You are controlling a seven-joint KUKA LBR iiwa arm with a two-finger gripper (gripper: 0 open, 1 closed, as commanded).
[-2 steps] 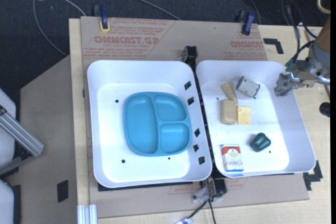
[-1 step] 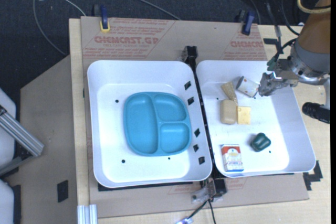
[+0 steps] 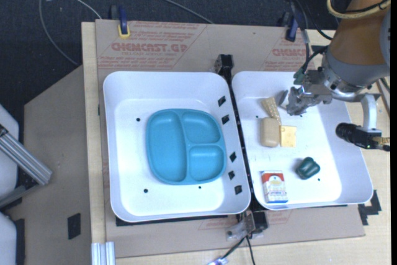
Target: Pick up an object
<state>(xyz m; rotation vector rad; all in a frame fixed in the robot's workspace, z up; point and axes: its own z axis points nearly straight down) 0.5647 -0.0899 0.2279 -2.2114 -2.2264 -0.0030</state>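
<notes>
Camera view: I see gripper (image 3: 296, 100) over right bin (image 3: 347, 192), finger state unclear. Tan block (image 3: 269, 132) just below-left, long axis running near-to-far, upright in frame.

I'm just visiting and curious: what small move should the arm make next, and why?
Probably a short drop straight down: the gripper hovers in the right bin beside the tan block and yellow piece, which both lie free below it.
</notes>
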